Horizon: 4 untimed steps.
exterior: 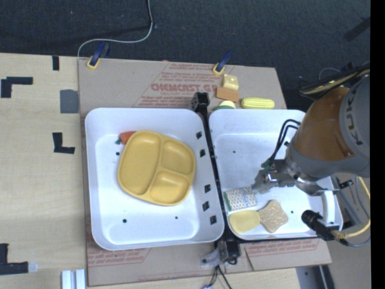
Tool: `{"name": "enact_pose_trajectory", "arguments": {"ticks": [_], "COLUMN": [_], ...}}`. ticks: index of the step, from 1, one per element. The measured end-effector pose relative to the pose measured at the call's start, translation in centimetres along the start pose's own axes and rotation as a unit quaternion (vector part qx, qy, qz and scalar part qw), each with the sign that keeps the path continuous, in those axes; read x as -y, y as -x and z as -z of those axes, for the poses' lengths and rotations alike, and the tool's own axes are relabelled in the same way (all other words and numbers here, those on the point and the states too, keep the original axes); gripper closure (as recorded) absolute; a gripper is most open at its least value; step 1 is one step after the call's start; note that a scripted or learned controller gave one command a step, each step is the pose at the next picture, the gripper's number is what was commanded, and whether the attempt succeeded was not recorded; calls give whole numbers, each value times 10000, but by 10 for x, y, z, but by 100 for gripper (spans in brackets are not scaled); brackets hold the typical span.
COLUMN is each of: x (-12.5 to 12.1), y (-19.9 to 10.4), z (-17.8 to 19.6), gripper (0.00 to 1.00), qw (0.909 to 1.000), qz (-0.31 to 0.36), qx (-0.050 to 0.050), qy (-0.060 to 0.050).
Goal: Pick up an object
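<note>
My gripper (266, 179) hangs low over the right bin (252, 134), just up and right of a pale green checkered pad (240, 197) that lies flat on the bin floor. Near the bin's front edge, a yellow round piece (243, 221) lies beside a tan, rough slice (274, 216). Nothing shows in the gripper's grasp. The arm's grey and orange wrist (325, 137) covers the bin's right side.
The left bin (102, 209) holds a yellow divided plate (157, 167) with a red-orange item (126, 137) poking out from under its far left edge. Behind the bins, on the cardboard, lie a tan block (228, 89), a yellow corn cob (257, 103) and a small pale green item (225, 105).
</note>
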<state>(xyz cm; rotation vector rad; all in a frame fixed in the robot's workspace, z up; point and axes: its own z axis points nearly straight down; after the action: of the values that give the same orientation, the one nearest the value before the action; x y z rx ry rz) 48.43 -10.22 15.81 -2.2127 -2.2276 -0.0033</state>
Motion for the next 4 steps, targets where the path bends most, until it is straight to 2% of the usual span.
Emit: {"name": "enact_pose_trajectory", "arguments": {"ticks": [1, 2, 3, 4], "x": [1, -74, -129, -159], "y": [3, 80, -4, -6], "z": [-1, -46, -8, -77], "gripper": [0, 0, 0, 0], "qw": [10000, 10000, 10000, 10000], "qz": [-23, -38, 15, -17], "qx": [7, 29, 7, 26], "qy": [-9, 11, 23, -2]}}
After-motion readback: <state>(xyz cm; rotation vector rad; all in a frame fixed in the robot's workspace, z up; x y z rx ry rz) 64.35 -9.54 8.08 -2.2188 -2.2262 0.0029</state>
